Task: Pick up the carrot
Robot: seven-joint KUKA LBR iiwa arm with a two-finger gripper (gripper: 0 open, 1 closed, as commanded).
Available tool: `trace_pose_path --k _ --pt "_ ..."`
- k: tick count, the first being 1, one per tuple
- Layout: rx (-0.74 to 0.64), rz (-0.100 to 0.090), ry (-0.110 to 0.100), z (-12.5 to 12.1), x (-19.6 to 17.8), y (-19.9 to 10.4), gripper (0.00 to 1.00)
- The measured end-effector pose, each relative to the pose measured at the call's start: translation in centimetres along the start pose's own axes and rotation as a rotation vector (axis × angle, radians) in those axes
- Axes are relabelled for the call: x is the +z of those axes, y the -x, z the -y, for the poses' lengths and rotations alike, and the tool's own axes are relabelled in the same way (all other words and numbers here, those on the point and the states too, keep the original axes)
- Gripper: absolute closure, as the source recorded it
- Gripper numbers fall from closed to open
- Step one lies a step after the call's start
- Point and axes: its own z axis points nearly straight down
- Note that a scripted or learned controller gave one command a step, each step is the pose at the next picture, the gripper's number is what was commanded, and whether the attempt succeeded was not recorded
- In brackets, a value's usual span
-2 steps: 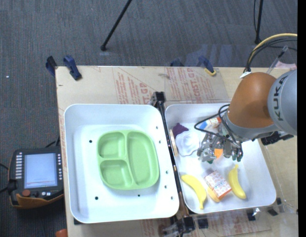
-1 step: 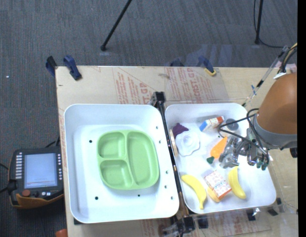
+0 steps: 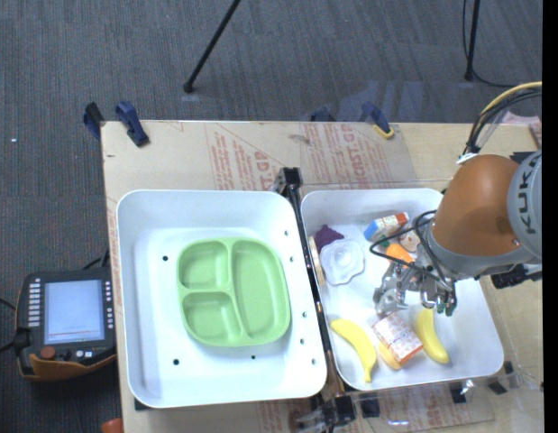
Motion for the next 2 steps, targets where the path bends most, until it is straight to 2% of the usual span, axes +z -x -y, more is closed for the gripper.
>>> trace_pose_path --k 1,2 --pt "-0.365 0.001 0.000 2.1 -0.1 -0.1 1.00" --pt "-0.299 0.018 -0.003 0.1 -14.2 -2.7 1.00"
